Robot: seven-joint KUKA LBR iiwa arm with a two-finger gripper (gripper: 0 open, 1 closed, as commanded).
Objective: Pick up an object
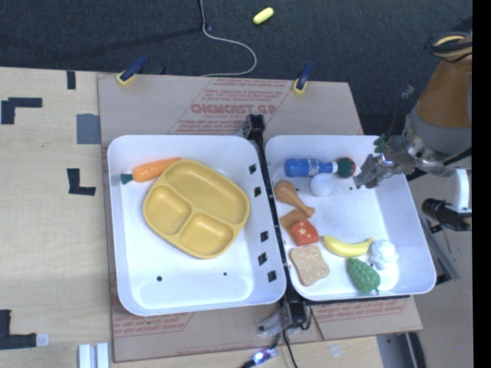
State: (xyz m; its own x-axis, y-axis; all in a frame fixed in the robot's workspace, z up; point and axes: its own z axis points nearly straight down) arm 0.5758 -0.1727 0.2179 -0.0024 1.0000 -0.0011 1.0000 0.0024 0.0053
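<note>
Lying crosswise, blue bottle (308, 166), cap rightward

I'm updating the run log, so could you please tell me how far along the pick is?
Nothing looks picked yet: the blue plastic bottle, yellow toy banana and other toys lie in the right white bin. The claw sits over that bin's upper right area, holding nothing visible. Grasping and lifting remain.

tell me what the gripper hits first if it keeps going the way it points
Probably the dark cap end of the blue plastic bottle or the white ball beside it; the gripper points left toward them, though its height is unclear.
</note>
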